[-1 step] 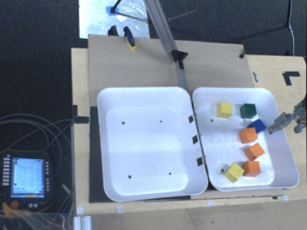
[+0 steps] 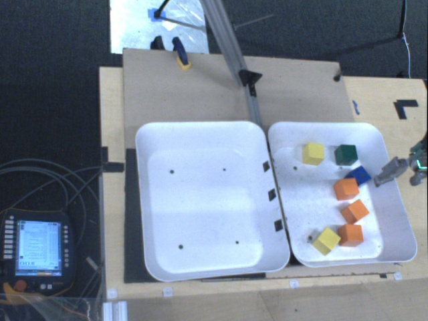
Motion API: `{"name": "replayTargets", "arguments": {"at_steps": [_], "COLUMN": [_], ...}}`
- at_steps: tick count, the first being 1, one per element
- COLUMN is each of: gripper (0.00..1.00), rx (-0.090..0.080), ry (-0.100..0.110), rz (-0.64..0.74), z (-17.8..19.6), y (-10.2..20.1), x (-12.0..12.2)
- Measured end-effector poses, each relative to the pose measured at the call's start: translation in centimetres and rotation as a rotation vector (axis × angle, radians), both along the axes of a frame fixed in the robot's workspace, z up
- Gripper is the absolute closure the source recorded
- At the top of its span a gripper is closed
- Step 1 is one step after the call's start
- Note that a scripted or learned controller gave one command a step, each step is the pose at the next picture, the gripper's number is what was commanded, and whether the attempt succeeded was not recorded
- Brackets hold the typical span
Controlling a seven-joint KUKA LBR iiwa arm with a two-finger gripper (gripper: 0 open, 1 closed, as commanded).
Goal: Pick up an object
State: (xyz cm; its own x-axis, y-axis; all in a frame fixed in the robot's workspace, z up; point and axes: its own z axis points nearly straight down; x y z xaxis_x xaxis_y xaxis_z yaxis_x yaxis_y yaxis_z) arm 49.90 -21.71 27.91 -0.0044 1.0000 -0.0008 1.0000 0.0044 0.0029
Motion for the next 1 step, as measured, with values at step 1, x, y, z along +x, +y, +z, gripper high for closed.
{"name": "replayTargets", "arguments": {"at_steps": [1], "gripper": [0.00], "rx": [0.001], "ry": [0.005], "rz": [-0.002], "z": [-4.17], "y": [0.09], "x": [-0.27]}}
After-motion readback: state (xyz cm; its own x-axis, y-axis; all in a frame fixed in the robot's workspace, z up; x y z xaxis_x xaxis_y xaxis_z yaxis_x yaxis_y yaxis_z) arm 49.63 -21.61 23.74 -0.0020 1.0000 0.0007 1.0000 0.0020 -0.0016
